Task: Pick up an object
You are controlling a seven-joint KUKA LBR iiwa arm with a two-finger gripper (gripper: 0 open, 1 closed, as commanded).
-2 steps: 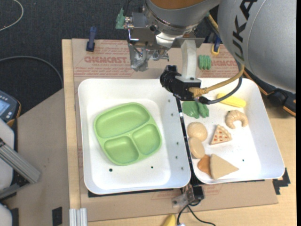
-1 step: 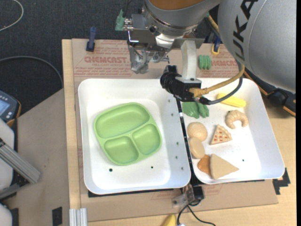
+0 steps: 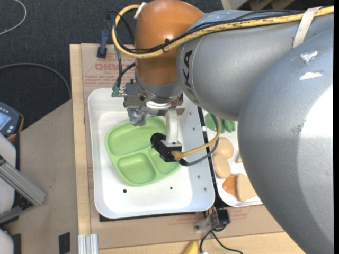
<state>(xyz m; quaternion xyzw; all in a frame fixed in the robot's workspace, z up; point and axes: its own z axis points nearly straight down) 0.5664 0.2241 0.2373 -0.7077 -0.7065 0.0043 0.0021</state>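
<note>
One green divided plate (image 3: 132, 150) lies flat in the left bin (image 3: 98, 142). The gripper (image 3: 137, 117) hangs at the plate's 12 o'clock rim, close to or touching it; whether it is open or closed I cannot tell. Nothing looks lifted, so the grasp and the raise both seem left to do. Tan pieces (image 3: 226, 160) sit in the right bin (image 3: 232, 201), at 3 o'clock. The brown worktop (image 3: 79, 120) stands over dark carpet (image 3: 42, 36).
</note>
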